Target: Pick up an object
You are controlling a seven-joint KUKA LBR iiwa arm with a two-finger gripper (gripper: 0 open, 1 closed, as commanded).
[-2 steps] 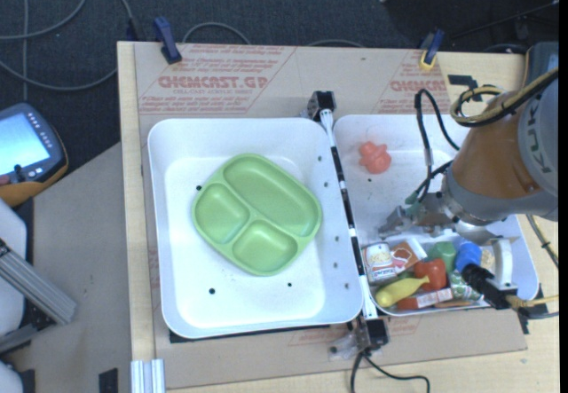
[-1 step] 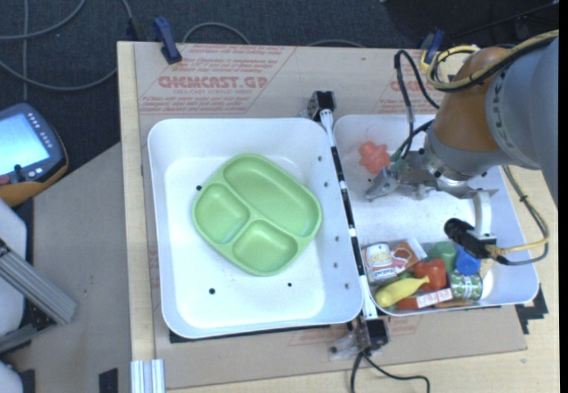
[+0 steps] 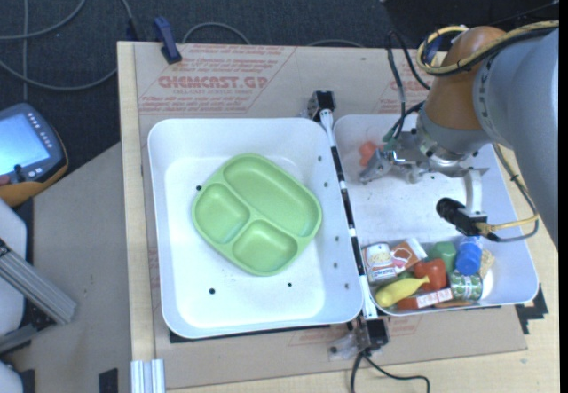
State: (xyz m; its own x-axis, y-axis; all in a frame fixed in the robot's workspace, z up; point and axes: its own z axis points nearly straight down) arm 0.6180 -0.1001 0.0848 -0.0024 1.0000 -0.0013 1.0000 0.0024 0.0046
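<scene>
My gripper (image 3: 380, 162) hangs low over the far left part of the right bin (image 3: 390, 205), under the grey arm with its orange band (image 3: 457, 85). A small orange-red object (image 3: 366, 152) lies just to the left of the gripper tip, close to the bin's far left corner; I cannot tell whether they touch. A pile of toy food lies along the near edge of the right bin: a white and red packet (image 3: 382, 260), a yellow banana (image 3: 398, 292), a red pepper (image 3: 429, 273), a blue item (image 3: 469, 255) and a can (image 3: 469, 287).
A green divided plate (image 3: 257, 212) sits in the middle of the left bin (image 3: 177, 294). A ridge with black clips (image 3: 322, 103) divides the two bins. A black connector with a yellow cable (image 3: 460, 216) hangs from the arm above the right bin.
</scene>
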